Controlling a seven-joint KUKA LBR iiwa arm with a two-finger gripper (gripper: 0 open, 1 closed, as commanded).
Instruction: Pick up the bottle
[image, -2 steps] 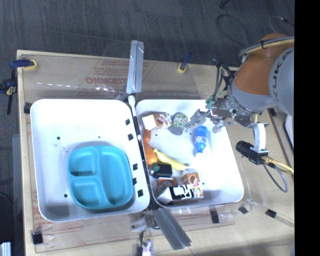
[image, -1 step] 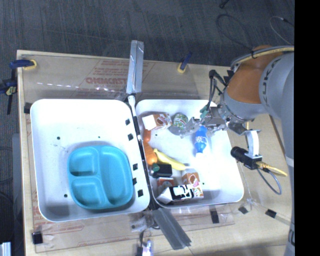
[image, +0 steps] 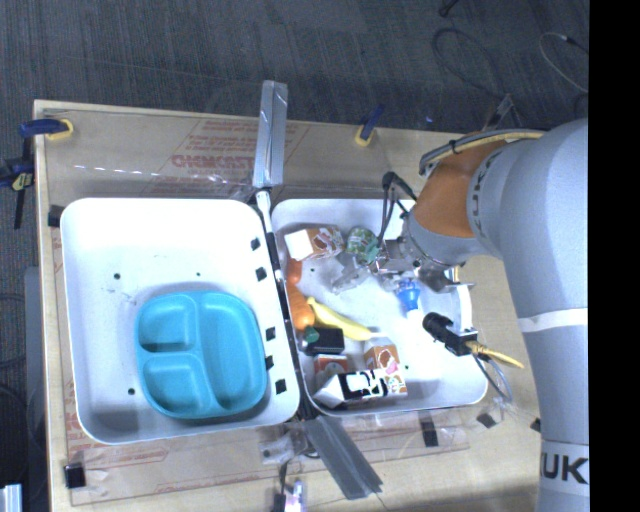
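Observation:
The bottle (image: 372, 272) is clear plastic with a blue cap (image: 407, 296). It lies on its side in the upper middle of the right bin (image: 455, 385), among other items. My gripper (image: 397, 262) reaches in from the right and hangs right over the bottle's cap end. The wrist hides the place where the gripper meets the bottle, so I cannot see whether the two touch.
The right bin also holds a yellow banana (image: 340, 318), an orange item (image: 297, 297), a white box (image: 298, 243), a round green-patterned item (image: 361, 241), a brown carton (image: 384, 358) and a black-and-white pack (image: 358, 386). A blue sectioned tray (image: 200, 352) lies in the left bin (image: 90, 250).

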